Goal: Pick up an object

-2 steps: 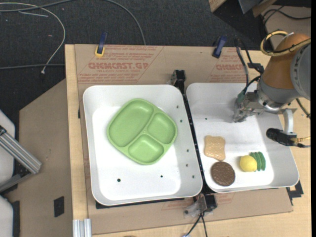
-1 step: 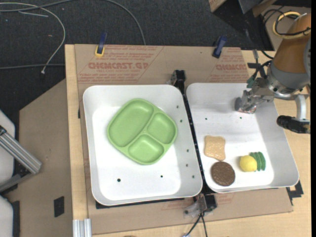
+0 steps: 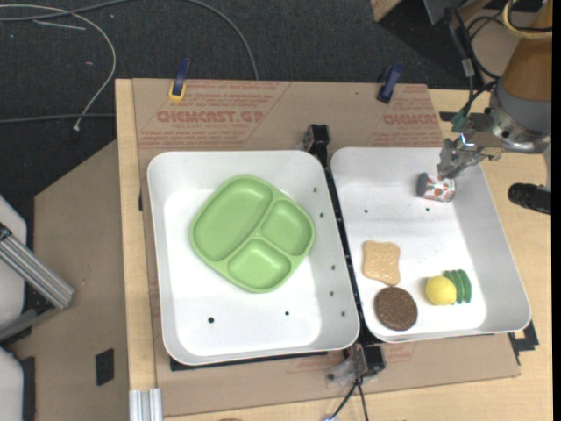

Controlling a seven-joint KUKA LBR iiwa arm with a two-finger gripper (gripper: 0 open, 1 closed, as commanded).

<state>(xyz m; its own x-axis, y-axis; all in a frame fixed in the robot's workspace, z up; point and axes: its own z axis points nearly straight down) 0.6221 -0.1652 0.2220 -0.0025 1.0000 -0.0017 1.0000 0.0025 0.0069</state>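
Your right bin (image 3: 491,235) holds the targets. The gripper (image 3: 451,167) hangs low over a small red-and-white object (image 3: 436,188) at the far end — whether it grips, you cannot tell. Next — confirm grasp, then lift.

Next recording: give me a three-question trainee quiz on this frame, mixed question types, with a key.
1. True or false: the green divided plate lies in the left bin.
2. Multiple choice: which item in the right bin is nearest the gripper?
A. the tan cracker-shaped piece
B. the small red-and-white object
C. the dark brown round piece
3. Fill in: the yellow lemon-like piece sits beside a ____ ridged piece.

Key: 1 true; 2 B, which lies just below the gripper in the far part of that bin; 3 green.
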